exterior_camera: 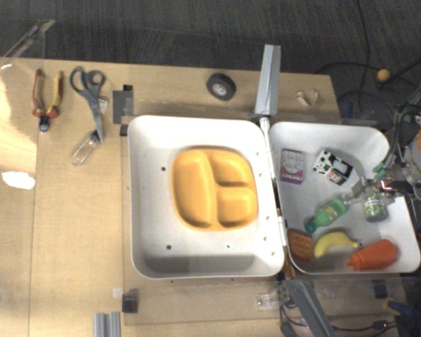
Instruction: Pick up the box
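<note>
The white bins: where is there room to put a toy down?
Left bin: bare white floor rings the yellow tray, widest along the near edge. Right bin: crowded with a bottle, banana and boxes; only its far right corner is bare.

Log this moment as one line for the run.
phase: approach | hand: over right bin, near green bottle | box: lying in bin, not gripped

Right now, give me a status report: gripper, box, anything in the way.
Gripper low over right bin, beside green bottle. Box lies untouched near bin's far side. Purple packet left of box, apart.
</note>
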You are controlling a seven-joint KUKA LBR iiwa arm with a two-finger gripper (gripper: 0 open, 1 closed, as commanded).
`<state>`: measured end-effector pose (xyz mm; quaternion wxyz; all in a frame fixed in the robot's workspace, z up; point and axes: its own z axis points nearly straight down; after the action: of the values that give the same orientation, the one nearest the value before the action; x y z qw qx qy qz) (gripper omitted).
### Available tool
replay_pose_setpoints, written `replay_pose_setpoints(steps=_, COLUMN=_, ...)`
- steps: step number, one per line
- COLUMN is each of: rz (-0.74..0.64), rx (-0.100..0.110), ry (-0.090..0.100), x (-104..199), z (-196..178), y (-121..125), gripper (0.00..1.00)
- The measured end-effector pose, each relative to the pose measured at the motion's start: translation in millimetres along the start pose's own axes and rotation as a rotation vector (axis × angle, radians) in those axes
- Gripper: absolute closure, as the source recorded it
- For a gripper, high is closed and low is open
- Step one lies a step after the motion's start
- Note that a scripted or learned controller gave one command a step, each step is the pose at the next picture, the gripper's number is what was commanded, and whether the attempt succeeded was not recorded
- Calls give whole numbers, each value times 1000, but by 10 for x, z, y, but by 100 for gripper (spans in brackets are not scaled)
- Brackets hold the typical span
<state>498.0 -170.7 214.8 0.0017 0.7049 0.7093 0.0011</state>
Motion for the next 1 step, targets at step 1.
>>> replay_pose_setpoints(steps=1, rz=-27, rx=1, ry=0, x=468, z=615, y=614, gripper=0)
